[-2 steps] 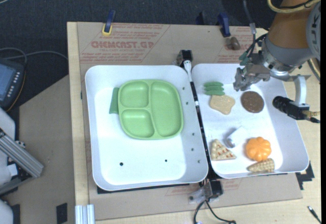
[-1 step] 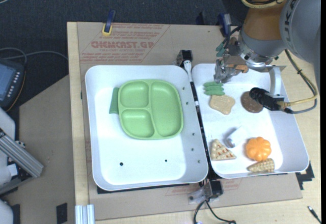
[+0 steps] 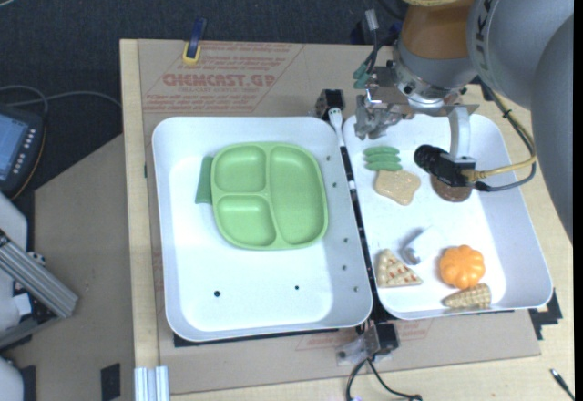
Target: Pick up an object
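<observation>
Camera view: the metal two-finger gripper (image 3: 373,121) hangs at the far left corner of the right white bin (image 3: 524,235), just above the small green pea-pod toy (image 3: 383,157), seemingly lined up to take it, though how far it is parted I cannot tell. Beside the pod lie a pale beige cookie-shaped piece (image 3: 398,186) and the bin's dividing wall, leaving little side room; nearer, an orange toy pumpkin (image 3: 462,265) lies more openly.
</observation>
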Tool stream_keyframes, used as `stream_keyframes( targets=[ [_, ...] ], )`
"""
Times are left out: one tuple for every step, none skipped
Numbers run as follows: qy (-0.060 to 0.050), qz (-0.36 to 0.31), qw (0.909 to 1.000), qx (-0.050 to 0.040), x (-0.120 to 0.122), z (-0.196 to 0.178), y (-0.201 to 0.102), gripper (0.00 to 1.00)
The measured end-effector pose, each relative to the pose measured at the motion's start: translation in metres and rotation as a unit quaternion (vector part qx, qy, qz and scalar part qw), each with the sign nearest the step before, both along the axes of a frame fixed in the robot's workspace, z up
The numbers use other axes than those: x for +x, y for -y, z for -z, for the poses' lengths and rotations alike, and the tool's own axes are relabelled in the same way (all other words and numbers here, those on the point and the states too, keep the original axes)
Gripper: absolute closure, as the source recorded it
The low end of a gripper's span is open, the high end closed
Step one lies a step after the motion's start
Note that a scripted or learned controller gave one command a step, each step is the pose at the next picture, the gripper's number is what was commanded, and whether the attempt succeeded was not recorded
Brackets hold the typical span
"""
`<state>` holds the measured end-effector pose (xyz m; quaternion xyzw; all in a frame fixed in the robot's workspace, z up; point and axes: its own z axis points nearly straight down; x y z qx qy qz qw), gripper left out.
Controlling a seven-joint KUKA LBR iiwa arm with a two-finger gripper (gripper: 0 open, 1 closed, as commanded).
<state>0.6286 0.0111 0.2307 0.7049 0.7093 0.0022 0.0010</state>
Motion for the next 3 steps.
stream_keyframes(
  targets=[
    [-0.001,0.001,1.0,-0.0005,0.0,-0.002,-0.05,1.0],
    [-0.001,0.002,1.0,-0.001,0.003,0.007,-0.07,1.0],
    [-0.002,0.003,1.0,-0.0015,0.009,0.016,-0.065,1.0]
  ],
)
